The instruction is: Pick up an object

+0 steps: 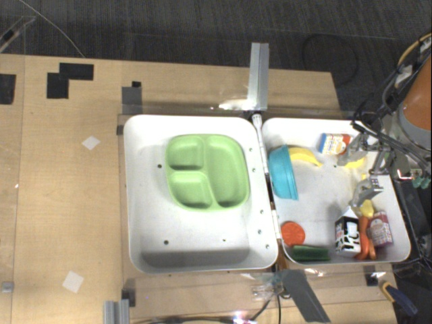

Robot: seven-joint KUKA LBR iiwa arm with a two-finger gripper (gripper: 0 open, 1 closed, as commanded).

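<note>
1. The metal two-finger end effector (pixel 364 193) hangs over the right side of the right white bin (pixel 317 130); whether it is wide or narrow I cannot tell, and nothing is seen held in it.
2. Just below it, near the bin's right front corner, lie an orange carrot-shaped toy (pixel 365 238), a black-and-white small carton (pixel 347 235) and a reddish transparent packet (pixel 381 229), close together.
3. At the bin's far edge lie a small white-blue box (pixel 332 142) and a yellow banana toy (pixel 305 156).
4. A blue plastic bowl (pixel 283 172) stands tilted against the left wall.
5. At the front edge are an orange round disc (pixel 293 233) and a dark green cucumber toy (pixel 310 252).
6. The left white bin (pixel 145 181) on the wooden counter (pixel 61 201) carries a light green divided tray (pixel 206 171).
</note>
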